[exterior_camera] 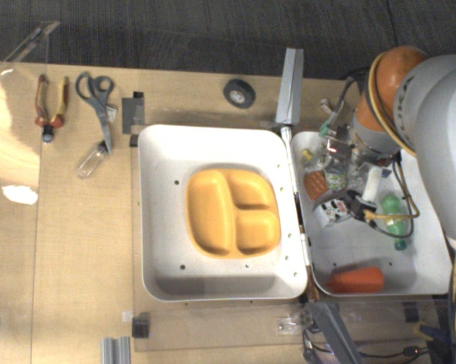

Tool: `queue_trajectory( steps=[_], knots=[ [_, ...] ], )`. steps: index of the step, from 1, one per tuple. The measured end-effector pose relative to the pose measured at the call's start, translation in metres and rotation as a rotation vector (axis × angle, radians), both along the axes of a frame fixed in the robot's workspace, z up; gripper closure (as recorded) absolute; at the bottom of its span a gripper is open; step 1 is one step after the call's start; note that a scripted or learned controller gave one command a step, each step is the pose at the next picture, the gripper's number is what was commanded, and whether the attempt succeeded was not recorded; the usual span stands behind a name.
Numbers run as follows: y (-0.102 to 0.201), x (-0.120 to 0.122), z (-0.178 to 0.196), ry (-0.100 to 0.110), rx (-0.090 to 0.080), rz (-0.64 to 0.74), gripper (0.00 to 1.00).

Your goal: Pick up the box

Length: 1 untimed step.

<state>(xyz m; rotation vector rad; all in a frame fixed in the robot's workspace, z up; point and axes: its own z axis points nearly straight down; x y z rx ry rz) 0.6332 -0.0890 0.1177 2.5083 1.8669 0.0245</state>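
A small box (335,209), white with dark and red print, lies in the right bin (432,275), roughly at the middle of that bin's left half; the view is cluttered there, so this is probably the box, though its shape is hard to read. Beside it, towards the bin's far left corner, sits a brownish-orange packet (316,184). A green rounded object (392,207) rests near the bin's centre, with a thin cable looping round it. A red-orange oblong object (357,279) lies along the bin's near wall. The gripper (338,156) hangs over the far part of the bin, above and just beyond the box, and nothing can be seen held in it; whether it is open or closed cannot be told from this angle. The grey arm (440,120) with its orange band (387,74) covers the bin's far right corner. Left of the right bin stands the left bin (159,203), holding a yellow divided tray (233,211) at its middle. Well to the left of both, on the wooden bench (61,264), lie scissors (99,105) and red-handled pliers (49,105). A roll of black tape (239,92) lies beyond the left bin.
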Motion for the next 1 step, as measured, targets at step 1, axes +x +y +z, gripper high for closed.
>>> queue_trajectory(
  steps=[1],
  knots=[
    [0.0847,0.0125,0.1042,0.016,0.001,0.127,1.00]
  ],
)
